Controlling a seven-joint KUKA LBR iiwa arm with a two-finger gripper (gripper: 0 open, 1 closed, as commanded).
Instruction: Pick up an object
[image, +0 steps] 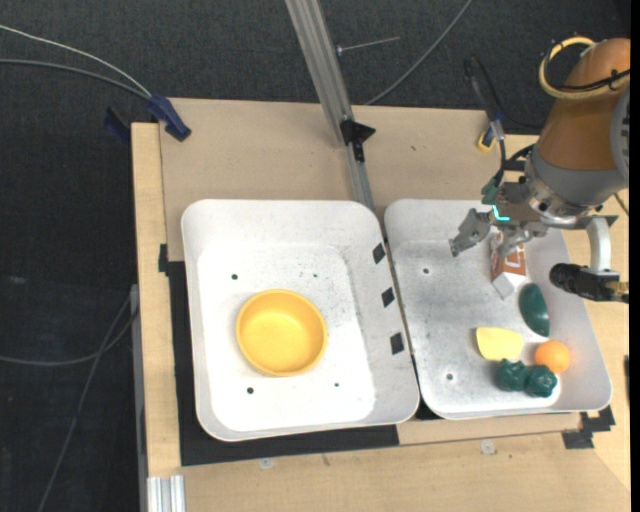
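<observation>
White speckled plastic, two shallow bins (290, 225) side by side on tan worktop (250, 150). Left: one round yellow bowl (281, 331), bare floor all around. Right: claw (487, 240) spread wide, gripping nothing — orange-and-white packet (511, 263) just beside it. Near front-right rim, clustered: one pale yellow wedge (498, 344), one orange ball (552, 355), one glossy dark green oval (534, 308), one knobbly green lump (527, 378).

Arm (585, 110) cut off at right edge.

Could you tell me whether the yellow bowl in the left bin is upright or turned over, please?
Upright. The yellow bowl in the left bin shows its open hollow and rim facing up toward the camera, with nothing visible inside it.
</observation>
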